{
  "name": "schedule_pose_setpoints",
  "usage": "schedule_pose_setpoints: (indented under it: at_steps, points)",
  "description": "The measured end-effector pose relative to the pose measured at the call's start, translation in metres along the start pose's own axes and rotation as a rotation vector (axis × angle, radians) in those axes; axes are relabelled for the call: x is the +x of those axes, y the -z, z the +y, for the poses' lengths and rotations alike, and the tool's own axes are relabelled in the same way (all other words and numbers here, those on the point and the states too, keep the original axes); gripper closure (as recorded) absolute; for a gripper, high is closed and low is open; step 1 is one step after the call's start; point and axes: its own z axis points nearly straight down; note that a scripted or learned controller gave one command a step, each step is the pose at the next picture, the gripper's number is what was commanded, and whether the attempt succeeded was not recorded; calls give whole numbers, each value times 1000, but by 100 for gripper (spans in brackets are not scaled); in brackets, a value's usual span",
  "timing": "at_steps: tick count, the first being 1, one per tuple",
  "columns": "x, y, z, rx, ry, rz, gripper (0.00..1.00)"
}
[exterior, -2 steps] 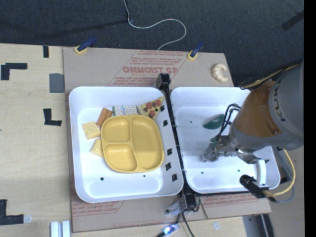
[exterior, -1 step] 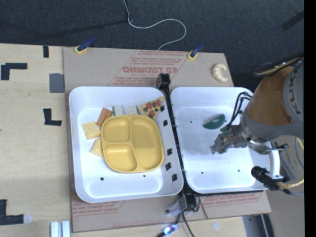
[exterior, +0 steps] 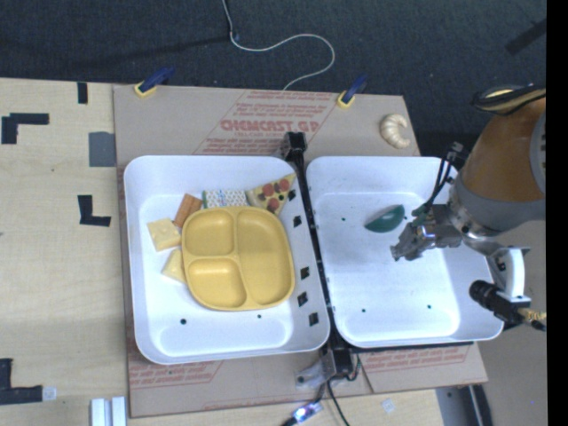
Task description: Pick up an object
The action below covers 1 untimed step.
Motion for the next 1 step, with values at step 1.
schedule_pose_setpoints:
  at_steps: [1]
  points:
    - [1, 21, 1, 2, 0, 1, 100]
